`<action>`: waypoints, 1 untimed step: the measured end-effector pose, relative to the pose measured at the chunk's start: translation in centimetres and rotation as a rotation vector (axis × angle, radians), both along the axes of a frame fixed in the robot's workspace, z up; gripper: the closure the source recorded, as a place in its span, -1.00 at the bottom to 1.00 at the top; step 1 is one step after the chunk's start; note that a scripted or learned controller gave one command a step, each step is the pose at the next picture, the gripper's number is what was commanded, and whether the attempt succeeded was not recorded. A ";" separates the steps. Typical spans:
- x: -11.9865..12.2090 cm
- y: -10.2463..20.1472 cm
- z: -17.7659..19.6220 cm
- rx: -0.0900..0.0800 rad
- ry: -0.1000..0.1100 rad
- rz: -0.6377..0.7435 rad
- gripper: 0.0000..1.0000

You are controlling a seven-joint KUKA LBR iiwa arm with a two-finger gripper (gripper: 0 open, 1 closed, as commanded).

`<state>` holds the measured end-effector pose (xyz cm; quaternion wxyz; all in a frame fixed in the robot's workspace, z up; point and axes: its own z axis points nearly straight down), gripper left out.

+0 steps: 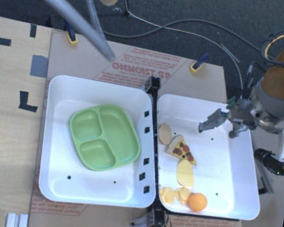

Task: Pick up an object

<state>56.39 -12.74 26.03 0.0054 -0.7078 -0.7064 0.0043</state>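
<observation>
**Pincer over right bin, nothing gripped yet**

Pincer (225, 124) hangs at approx 1 o'clock in the right bin (240, 170), fingers spread apart w/ nothing between them. One finger (211, 122) slants down-left, the other (235, 129) sits nearer the wrist. It looks poised above the bin floor, not down at any item, so prob. at approach stage, no pick made.

Candidates all lie along the right bin's left side, 7–9 o'clock from the pincer: a pale oval food pc (165, 134) just beside the divider, a pizza slice (181, 148) touching or nearly touching it, a yellow oval pc (185, 173) below, small yellowish bits (175, 194) and an orange ball (198, 201) near the front wall at 6 o'clock. Looks like scattered toy food, loosely clustered.

Left bin (54, 139) carries a green compartment tray (105, 137), lying tilted on the bin floor.

Room: centre and right of the right bin floor are bare, so descent is easy there. Items by the divider leave little finger clearance on that side; the ball is near the front wall and prob. rolls. Pizza slice seems the most open target.
</observation>
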 end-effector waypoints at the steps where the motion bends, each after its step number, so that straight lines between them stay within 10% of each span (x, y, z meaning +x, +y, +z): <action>1: 0.2 0.0 0.7 -0.002 -0.012 0.003 -1.00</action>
